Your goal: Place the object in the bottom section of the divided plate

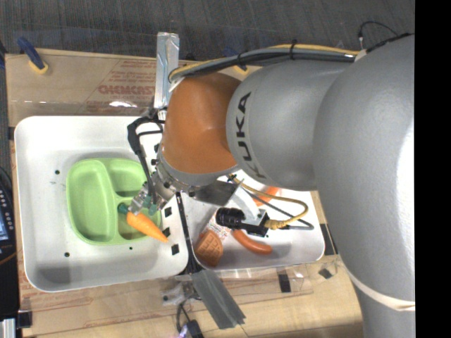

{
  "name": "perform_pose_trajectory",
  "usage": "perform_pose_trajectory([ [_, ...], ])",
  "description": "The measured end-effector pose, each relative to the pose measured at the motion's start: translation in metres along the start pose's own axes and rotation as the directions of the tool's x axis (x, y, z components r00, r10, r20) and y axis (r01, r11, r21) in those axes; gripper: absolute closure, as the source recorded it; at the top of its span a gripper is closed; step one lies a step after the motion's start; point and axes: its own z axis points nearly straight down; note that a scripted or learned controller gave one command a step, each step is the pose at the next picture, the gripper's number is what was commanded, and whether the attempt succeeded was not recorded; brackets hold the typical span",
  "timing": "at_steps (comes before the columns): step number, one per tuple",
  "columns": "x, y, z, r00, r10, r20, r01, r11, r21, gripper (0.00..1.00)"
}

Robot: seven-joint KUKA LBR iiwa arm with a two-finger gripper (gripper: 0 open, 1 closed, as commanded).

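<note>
Gripper (143, 204) over green plate (91, 201) in left bin (35, 189), seemingly closed on carrot (146, 224); grip unclear.

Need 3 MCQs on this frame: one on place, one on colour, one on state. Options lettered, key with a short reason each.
1. Where is the divided plate?
A. left bin
B. right bin
C. on the bench outside the bins

2. What colour is the divided plate?
A. blue
B. light green
C. red

3. How does the carrot lie?
A. wholly in the right bin
B. standing upright on the bench
C. at the plate's right edge, below the gripper, its tip pointing toward the bin divider

Key:
1 A, the plate sits in the left bin.
2 B, it is light green against the white bin.
3 C, the orange carrot lies slanted over the plate's lower right rim, while the sausage and the brown food piece lie in the right bin.
</note>
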Motion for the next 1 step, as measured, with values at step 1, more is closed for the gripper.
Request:
perform_pose_trajectory([
  [1,-0.0005,0.0001,-0.0008,1.000,0.001,0.001,-0.001,1.000,-0.001,0.00],
])
